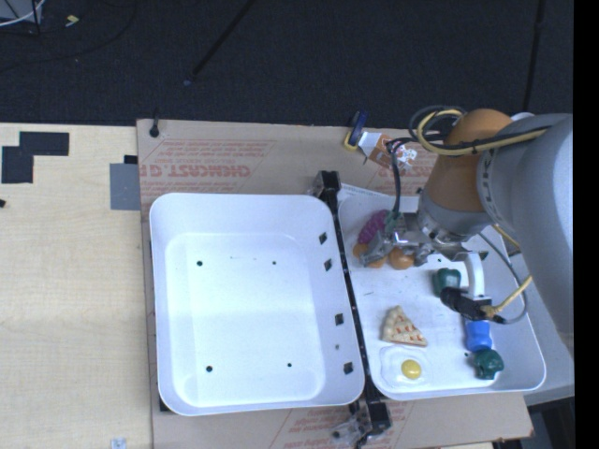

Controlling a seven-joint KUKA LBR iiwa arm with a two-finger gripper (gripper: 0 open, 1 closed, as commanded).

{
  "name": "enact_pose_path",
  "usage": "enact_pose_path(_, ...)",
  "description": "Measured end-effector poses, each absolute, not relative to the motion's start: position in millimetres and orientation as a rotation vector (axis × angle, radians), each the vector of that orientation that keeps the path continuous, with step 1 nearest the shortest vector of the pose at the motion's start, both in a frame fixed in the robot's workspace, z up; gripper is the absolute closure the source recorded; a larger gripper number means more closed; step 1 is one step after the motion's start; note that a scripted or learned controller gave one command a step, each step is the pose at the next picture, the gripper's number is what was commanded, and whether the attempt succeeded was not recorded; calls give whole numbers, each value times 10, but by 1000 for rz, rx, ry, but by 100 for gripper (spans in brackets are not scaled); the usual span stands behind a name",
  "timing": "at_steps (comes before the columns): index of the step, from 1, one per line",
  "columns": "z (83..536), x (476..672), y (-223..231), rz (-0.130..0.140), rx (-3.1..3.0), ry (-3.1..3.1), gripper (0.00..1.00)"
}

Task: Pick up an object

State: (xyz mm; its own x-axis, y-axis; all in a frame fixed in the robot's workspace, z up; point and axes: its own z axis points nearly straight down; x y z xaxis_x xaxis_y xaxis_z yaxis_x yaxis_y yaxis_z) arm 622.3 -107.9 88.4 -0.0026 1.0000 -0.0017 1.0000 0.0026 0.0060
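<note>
White plastic forms the two shallow bins we see on the desk (75, 279): the left bin (168, 251) fills the frame's centre, and the right bin (524, 363) sits at centre right. We find the arm (524, 185) entering from the right edge, its gripper (393, 243) low over the upper left part of the right bin, beside a purple object (373, 224) and a small orange object (401, 259). We cannot tell how the gripper stands. Lower in that bin lie a waffle-like wedge (403, 327), a fried-egg toy (410, 369), a blue piece (478, 334) and two green pieces (487, 363).
</note>
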Motion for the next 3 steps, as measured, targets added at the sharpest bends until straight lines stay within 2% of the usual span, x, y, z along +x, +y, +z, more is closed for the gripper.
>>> enact_pose_path(1, 878, 6447, -817, 0, 2219, 2225, 0)
enact_pose_path(2, 876, 6085, -1291, -7, 2227, 2220, 0)
enact_pose_path(3, 877, 6452, -809, 2, 2217, 2227, 0)
